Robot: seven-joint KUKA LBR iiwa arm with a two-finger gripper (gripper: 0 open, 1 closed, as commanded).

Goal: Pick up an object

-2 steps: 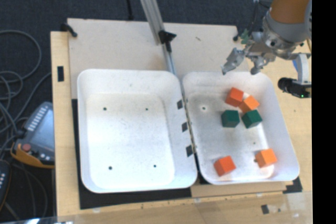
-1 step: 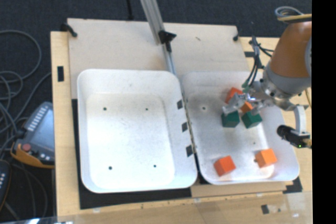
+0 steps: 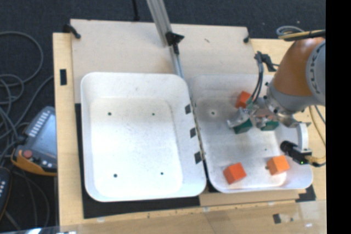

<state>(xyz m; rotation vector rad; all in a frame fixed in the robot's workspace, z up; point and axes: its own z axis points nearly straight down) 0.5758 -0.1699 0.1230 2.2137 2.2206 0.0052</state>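
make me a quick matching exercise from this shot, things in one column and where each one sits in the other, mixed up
Things:
1. left bin
2. orange block beside the gripper
3. red-orange block
4. gripper

Places:
A. near the front rim of the right bin, towards its left
B. middle of the right bin, low over its floor
C. far part of the right bin, just left of the arm
D. left half of the bench

Pairs: 1-D, 2-C, 3-A, 4-B

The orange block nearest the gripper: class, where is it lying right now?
In the camera view, that orange block lies in the right-hand bin, toward its far side, just up and left of the gripper, well apart from the two orange blocks along the near edge.
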